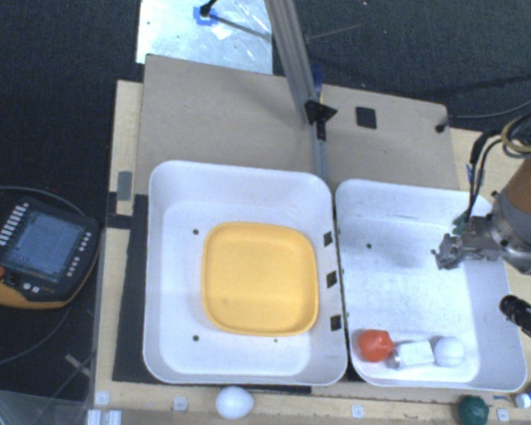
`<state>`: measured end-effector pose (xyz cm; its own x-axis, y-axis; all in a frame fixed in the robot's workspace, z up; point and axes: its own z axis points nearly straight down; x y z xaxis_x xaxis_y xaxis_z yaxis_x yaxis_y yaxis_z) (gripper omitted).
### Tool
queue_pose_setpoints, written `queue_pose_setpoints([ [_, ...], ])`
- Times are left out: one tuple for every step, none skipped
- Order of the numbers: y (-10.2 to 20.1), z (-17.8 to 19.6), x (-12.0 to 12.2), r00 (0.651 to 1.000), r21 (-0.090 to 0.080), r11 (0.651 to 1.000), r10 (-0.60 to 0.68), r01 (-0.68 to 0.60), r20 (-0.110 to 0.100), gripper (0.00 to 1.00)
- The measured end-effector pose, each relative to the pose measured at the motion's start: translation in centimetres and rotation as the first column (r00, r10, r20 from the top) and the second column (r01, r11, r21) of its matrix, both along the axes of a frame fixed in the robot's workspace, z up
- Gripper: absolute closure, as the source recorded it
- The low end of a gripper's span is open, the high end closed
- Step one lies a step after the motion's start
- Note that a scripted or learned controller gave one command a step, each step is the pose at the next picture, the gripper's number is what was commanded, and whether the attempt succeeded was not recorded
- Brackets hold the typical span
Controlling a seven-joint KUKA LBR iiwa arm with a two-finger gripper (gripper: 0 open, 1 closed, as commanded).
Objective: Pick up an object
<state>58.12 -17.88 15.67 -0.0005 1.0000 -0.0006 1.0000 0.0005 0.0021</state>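
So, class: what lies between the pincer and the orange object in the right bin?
Nothing: the camera view shows bare white bin floor between the pincer and the orange object.

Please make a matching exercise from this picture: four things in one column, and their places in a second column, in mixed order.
Things:
1. yellow plate
2. orange object
3. white egg
4. gripper

Places:
A. on the bench, in front of the left bin
B. above the right bin, near its right side
C. in the left bin
D. at the right bin's front edge

Pairs: 1-C, 2-D, 3-A, 4-B
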Motion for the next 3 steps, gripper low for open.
queue_pose_setpoints([
  [-0.1,5.8,1.0,1.0,-0.001,1.0,0.001,-0.001,0.003,1.0],
  [-0.1,11.1,1.1,1.0,-0.001,1.0,0.0,0.0,0.003,1.0],
  [5.7,11.2,2.7,1.0,0.002,1.0,0.004,-0.004,-0.001,1.0],
])
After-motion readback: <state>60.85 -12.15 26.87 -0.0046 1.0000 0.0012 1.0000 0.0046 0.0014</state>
